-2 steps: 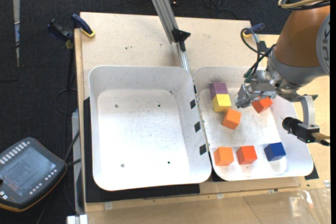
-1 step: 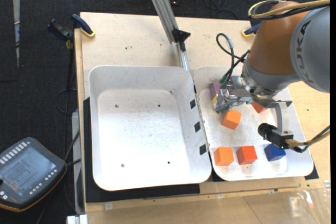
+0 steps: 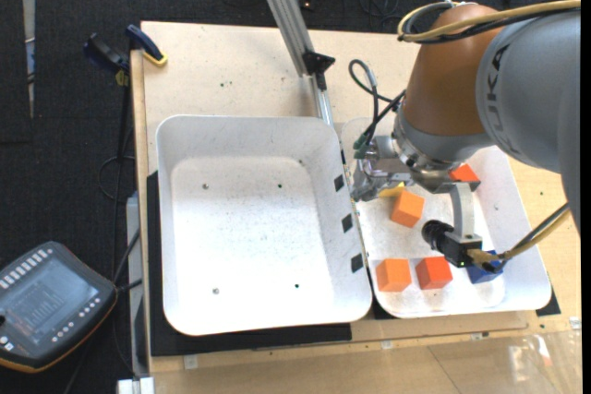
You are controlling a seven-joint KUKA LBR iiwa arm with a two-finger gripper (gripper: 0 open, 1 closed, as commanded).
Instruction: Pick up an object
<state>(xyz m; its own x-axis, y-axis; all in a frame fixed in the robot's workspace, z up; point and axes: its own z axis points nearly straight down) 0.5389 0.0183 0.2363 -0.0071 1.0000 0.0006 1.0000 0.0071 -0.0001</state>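
While the grey arm point(image 3: 517, 78) reaches in from the right of the camera view, its orange band above the wrist covers much of the right bin point(image 3: 517, 291), and the gripper point(image 3: 377, 175) hangs low over that bin's left edge, close to the wall it shares with the left bin point(image 3: 249, 217). The wrist and a tangle of cable hide the tool's tip, so whether the gripper is spread, pressed together or pinching something cannot be told from this angle.

The objects all lie in the right bin. An orange block point(image 3: 406, 208) sits just beside the gripper, a little to its right and toward the near side of the bin, tilted so that a corner points up; contact with the tool cannot be made out. Two more orange blocks lie near the bin's front rim, one to the left point(image 3: 394, 274) and one to the right point(image 3: 434, 272), close together but apart, both well below the gripper in the view. A further orange piece point(image 3: 464, 173) peeks out from under the wrist on the far right. A blue object point(image 3: 482, 268) rests just right of the front pair, partly covered by a black fitting point(image 3: 448, 240) on the arm.

The left bin's speckled white floor lies to the left of the gripper.
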